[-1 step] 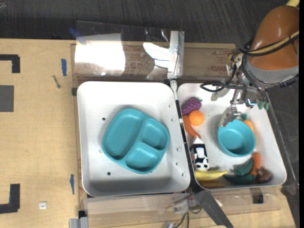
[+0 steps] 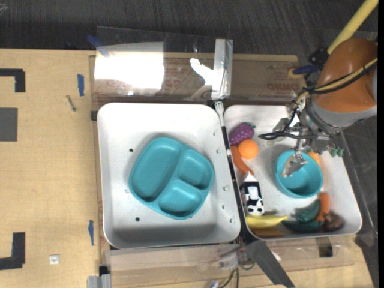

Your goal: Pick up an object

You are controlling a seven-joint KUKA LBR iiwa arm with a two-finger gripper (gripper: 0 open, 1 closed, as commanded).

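- The arm (image 2: 345,77) comes in from the right, orange band up top, and its gripper (image 2: 294,164) hangs right over the blue bowl (image 2: 299,176) in the right bin (image 2: 351,191).
- From where I'm standing the metal tips sit down inside the bowl's rim, and I honestly cannot tell whether the gripper is open or closed (too small and shiny to read). Nothing is visibly held.
- The bowl sits toward the right-middle of that bin, upright.
- Left of the bowl there's an orange ball (image 2: 248,149), with a bunch of purple grapes (image 2: 242,131) just behind it, touching or nearly so.
- An orange carrot-shaped piece (image 2: 241,164) lies just below the ball, near the divider between the bins.
- A little black and white cow toy (image 2: 252,198) is in front of that, and a banana (image 2: 266,221) lies along the near wall.
- Near corner on the right: a dark green thing (image 2: 306,216), a small orange piece (image 2: 324,203) and something brownish (image 2: 333,222), all bunched together (hard to make out exactly).
- The left bin (image 2: 114,131) holds a blue divided plate (image 2: 171,177), sitting flat, turned a bit askew, three compartments facing up.
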